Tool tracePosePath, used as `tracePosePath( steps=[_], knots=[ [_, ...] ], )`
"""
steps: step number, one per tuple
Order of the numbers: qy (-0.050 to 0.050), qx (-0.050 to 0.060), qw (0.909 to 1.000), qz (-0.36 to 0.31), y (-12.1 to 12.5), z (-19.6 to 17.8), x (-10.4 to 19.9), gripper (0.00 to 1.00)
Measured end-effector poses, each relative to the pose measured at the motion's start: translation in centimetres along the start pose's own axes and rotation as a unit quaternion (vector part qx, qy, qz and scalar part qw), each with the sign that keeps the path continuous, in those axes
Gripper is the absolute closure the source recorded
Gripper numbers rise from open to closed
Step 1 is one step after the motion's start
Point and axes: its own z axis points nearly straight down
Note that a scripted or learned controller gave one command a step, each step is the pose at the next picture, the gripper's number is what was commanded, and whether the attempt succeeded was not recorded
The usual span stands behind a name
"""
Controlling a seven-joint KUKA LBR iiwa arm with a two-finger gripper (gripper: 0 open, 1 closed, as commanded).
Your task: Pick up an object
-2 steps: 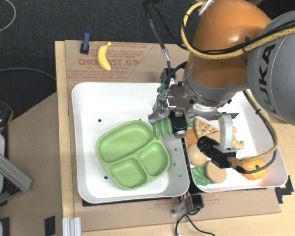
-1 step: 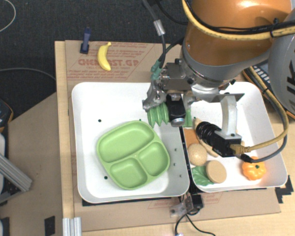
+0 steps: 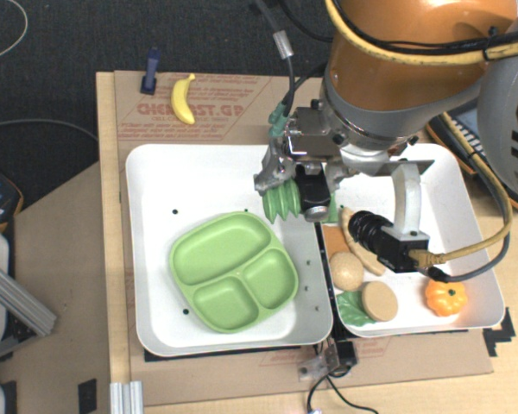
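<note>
Two white bins (image 3: pixel 147 231) sit side by side on the desk (image 3: pixel 112 188). The left bin holds one green plate (image 3: pixel 233 271) with three compartments, lying flat near the middle. The claw (image 3: pixel 284 198) hangs over that bin's far right corner, just beyond the plate's far edge; whether it is open or closed, or has hold of anything, cannot be told. In the near part of the right bin lie one small orange pumpkin (image 3: pixel 445 298), one round tan disc (image 3: pixel 381 301) and one pale egg (image 3: pixel 347 273), the egg and disc close together. Beyond the bins on the desk lie one yellow banana (image 3: pixel 184 99) and one blue clip (image 3: pixel 150 72).
</note>
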Motion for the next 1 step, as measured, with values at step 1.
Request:
tracePosePath(
  steps=[1],
  knots=[
    [-0.002,0.007,1.0000,0.005,0.55,11.74,-8.02,1.00]
  ],
)
